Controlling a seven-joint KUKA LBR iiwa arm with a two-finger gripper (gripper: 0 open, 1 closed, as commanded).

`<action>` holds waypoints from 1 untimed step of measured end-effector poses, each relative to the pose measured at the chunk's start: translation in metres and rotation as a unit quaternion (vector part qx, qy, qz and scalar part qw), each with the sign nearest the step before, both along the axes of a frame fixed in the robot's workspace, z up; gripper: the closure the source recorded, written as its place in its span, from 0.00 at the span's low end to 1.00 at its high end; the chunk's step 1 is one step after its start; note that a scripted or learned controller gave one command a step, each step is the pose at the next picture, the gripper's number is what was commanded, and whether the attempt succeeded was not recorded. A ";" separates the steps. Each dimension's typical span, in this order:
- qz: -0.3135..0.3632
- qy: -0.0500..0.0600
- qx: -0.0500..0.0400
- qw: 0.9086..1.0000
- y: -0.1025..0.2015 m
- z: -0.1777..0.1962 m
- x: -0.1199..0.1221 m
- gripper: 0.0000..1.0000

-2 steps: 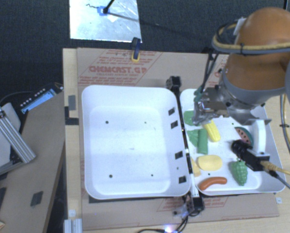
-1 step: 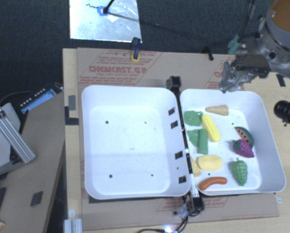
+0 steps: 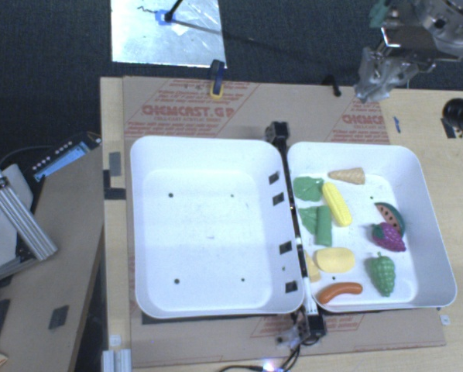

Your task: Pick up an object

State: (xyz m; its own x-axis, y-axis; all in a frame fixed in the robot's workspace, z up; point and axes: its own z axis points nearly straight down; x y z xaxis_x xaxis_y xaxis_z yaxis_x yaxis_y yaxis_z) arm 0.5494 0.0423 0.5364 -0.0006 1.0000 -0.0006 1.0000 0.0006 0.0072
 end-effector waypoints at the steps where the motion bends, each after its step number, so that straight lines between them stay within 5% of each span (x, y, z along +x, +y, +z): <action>1: 0.000 0.002 0.000 1.000 -0.009 -0.002 0.068 1.00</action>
